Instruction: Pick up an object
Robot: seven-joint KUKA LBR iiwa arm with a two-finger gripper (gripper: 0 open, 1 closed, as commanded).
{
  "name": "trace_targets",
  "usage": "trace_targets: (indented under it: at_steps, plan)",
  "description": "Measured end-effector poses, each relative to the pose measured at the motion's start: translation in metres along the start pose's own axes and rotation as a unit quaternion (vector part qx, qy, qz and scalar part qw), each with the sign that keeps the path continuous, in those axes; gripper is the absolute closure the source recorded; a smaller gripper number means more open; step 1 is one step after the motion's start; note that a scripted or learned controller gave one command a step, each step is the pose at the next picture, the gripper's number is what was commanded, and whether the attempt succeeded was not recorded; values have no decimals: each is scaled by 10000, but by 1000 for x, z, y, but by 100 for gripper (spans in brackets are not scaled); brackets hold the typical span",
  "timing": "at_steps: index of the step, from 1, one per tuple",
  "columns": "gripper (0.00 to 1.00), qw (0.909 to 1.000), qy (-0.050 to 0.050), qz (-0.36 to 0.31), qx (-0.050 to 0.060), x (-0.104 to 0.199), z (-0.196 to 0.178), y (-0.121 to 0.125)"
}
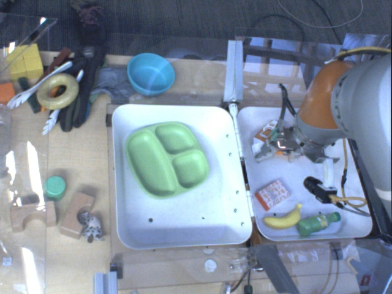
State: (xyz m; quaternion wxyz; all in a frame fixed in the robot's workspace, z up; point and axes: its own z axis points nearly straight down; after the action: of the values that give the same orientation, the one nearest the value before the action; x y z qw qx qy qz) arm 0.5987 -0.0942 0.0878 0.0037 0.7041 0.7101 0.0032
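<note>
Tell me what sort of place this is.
Probably a robotics lab's grasping test bench: a grey arm reaches over two white bins, holding mixed test items like a green divided plate and a toy banana.

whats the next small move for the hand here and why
Probably lower the hand straight down. It sits in the right white bin, at its far end over a small white and orange item, well away from the yellow banana and green bottle.

A robotics lab bench is showing here: a grey arm [361, 97] is reaching over two white bins [184, 234], cables [318, 11] are trailing across dark carpet, and test props such as a blue bowl [150, 73] and wooden blocks [76, 213] are lying about.
</note>
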Motion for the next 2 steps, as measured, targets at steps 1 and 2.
trace_targets:
  at_steps: [1, 2]
  plan:
    - [0, 9974, 33, 661, 288, -10, 4, 58]
    - [0, 9965, 64, 770, 326, -55, 1, 58]
